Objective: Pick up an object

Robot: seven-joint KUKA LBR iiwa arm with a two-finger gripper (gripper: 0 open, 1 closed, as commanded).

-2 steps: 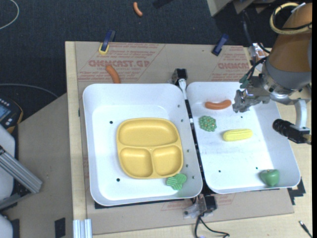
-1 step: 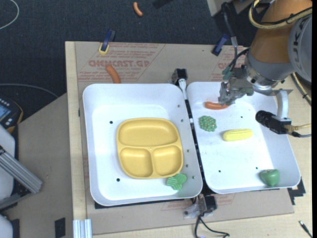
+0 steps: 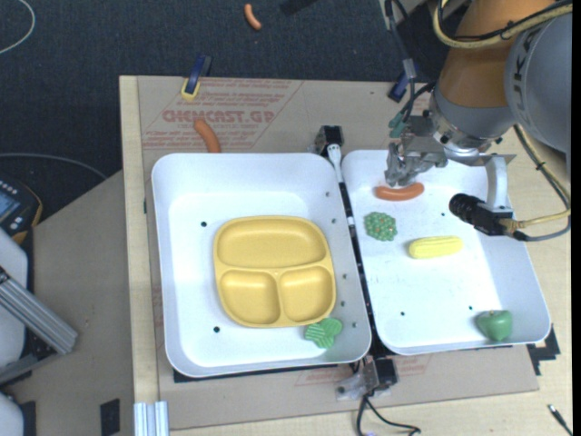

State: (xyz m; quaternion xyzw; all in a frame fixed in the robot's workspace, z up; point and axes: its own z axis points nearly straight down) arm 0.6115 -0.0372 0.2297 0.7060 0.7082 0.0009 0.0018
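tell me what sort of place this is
Probably a robotics lab test bench: a grey arm's two-finger gripper over two shallow white plastic bins of toy food, like a yellow plastic corn cob, with loose cables around.

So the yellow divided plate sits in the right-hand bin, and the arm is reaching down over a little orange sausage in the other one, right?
Not quite. The camera view shows the yellow divided plate in the left bin, not the right one. The rest holds: the gripper is down over the orange sausage in the other bin, the right bin, which also holds the corn cob.
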